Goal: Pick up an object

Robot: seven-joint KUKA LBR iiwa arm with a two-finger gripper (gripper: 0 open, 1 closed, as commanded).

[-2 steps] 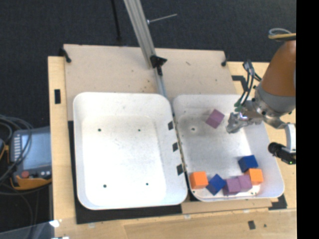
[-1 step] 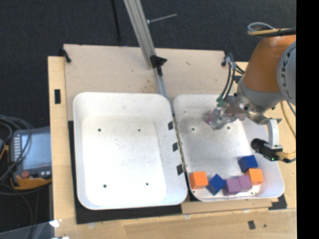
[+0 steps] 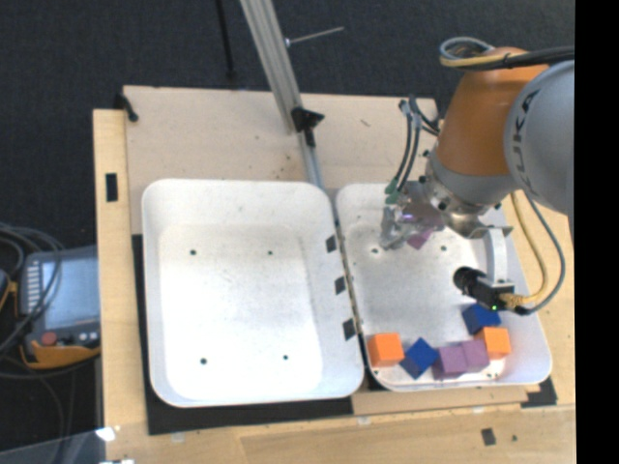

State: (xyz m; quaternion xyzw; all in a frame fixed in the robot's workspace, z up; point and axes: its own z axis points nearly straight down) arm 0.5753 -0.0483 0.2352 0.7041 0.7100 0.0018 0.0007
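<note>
Gripper (image 3: 401, 222) over my right bin (image 3: 387, 288), upper part; small purple block (image 3: 418, 238) pinched between my fingers, off the floor; other blocks, orange (image 3: 386, 348), blue (image 3: 420, 357), purple (image 3: 462, 359), along near edge.

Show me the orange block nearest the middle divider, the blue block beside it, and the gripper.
Orange block (image 3: 386, 348), camera view, top face.
Blue block (image 3: 420, 357), camera view, top face.
Gripper (image 3: 398, 232), camera view, fingertip area.
</note>
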